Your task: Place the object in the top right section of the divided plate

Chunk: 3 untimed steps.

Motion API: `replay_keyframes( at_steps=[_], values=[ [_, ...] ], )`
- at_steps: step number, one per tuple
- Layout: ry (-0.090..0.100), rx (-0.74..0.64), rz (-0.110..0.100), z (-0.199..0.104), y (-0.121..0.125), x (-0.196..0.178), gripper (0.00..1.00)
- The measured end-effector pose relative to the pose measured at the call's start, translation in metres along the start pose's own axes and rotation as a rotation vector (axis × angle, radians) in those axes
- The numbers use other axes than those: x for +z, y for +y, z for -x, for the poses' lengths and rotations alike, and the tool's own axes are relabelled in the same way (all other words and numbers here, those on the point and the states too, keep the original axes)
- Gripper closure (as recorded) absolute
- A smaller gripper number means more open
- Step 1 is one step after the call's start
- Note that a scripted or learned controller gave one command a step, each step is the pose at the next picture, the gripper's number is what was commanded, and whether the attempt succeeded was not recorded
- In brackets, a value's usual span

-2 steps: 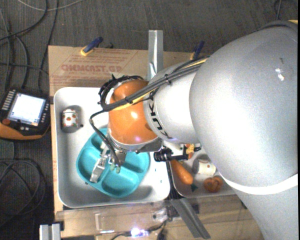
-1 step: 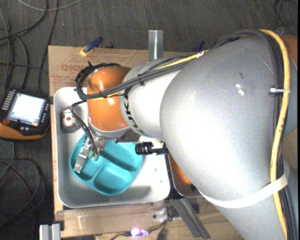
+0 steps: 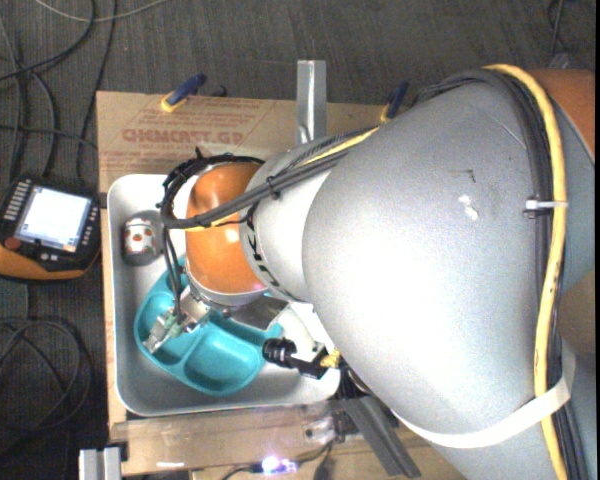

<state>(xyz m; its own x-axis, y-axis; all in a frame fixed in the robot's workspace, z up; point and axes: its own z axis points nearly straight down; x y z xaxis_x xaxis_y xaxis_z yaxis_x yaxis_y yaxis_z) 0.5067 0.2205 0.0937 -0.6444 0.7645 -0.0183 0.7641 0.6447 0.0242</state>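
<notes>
A teal divided plate lies in the lower part of the left white bin, partly hidden under the arm. My gripper hangs low over the plate's left section, below the orange wrist band. A small round silver and brown object rests on the bin floor at the upper left, apart from the plate and from the gripper. The plate's right side is covered by the arm.
The big grey arm body hides the right bin and most of the bench. A cardboard sheet lies behind the bins. A handheld pendant sits on the floor at the left.
</notes>
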Motion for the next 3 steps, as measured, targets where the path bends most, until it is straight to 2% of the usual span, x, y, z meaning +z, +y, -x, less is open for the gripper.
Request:
replay_keyframes(
  at_steps=[1, 2, 3],
  values=[
    [-0.010, 0.005, 0.010, 0.005, 0.002, -0.013, 1.00],
    [0.014, 0.003, -0.027, 0.114, 0.037, -0.085, 1.00],
    [0.010, 0.104, -0.022, 0.032, 0.031, -0.014, 1.00]
  ],
)
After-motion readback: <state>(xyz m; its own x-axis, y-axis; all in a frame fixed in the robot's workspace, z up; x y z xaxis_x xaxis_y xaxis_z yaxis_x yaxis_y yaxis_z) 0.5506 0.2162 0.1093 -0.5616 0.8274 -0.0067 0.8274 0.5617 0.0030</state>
